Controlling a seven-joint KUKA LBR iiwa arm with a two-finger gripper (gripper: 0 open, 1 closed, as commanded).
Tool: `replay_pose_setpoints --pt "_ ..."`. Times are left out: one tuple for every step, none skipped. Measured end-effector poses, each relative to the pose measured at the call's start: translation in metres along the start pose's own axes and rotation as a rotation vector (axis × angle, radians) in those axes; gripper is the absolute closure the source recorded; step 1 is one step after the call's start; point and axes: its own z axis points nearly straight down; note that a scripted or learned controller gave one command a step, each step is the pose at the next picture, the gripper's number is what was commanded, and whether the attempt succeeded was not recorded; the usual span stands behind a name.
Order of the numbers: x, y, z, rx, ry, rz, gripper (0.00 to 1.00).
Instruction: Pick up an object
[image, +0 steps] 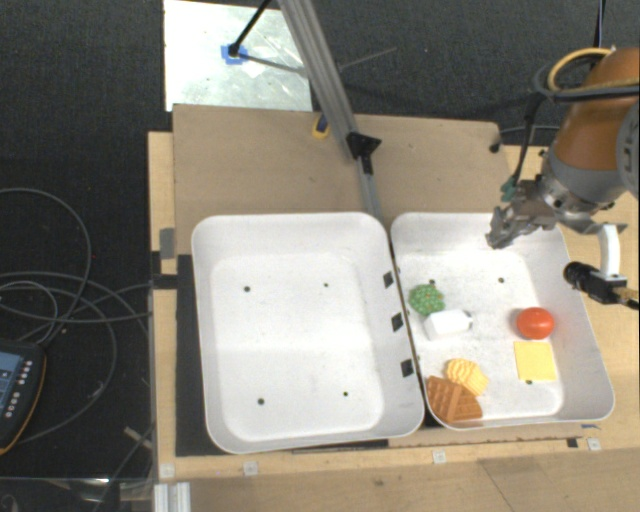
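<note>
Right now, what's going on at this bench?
A grey and orange arm reaches in from the right, its gripper over the far end of the right bin. It holds nothing that can be seen. The pickable items lie nearer the camera in that bin: a green piece, a white block, a red ball, a yellow square, a yellow ridged piece and an orange-brown piece. No pick has happened yet.

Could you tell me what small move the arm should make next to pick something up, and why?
Probably sideways toward the red ball: the gripper hangs above bare floor at the right bin's far end, and the ball lies nearest, apart from the yellow block.
</note>
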Motion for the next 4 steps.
replay_pose_setpoints --pt "0.054 0.007 0.005 0.006 0.003 -0.005 1.0" --pt "0.106 0.001 -0.006 0.006 0.004 -0.006 1.0" --pt "0.166 0.008 -0.003 0.005 0.004 -0.007 1.0" --pt "0.215 0.006 -0.015 0.005 0.004 -0.006 1.0"
